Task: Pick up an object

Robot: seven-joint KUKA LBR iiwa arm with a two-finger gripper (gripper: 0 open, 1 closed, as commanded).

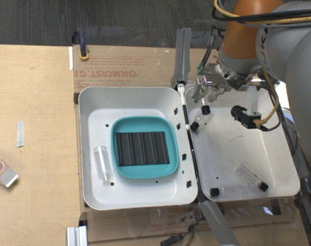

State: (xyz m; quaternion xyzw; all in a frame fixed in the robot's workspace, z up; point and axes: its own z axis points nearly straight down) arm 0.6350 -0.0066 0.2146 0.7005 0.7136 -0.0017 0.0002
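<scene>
Nearest: small black piece on the floor of the right bin, close to that bin's front rim
Task's things, right bin: clear tube lying flat in the near right part; it runs at a slant toward a black cap at its near end; whether cap and tube are joined is too small to tell
Task's things, left bin: teal tray sits in the middle of the left bin; a dark ribbed insert fills its well; a clear vial lies just beside the tray's left edge, lengthwise front to back, apart from the tray
Pincer: the pincer hangs over the far left corner of the right bin, near the wall shared by both bins; whether it is spread or pressed together cannot be told; well apart from the clear tube
Below the pincer: black knob-like bit at the right bin's left wall
Arm: grey arm enters from the right; orange band sits above the wrist
Desk: the desk is pale wood; a pale strip and a red-and-white packet lie left of the bins, apart from each other
Behind the bins: cardboard sheet with red print; blue clamp at its far left corner
</scene>
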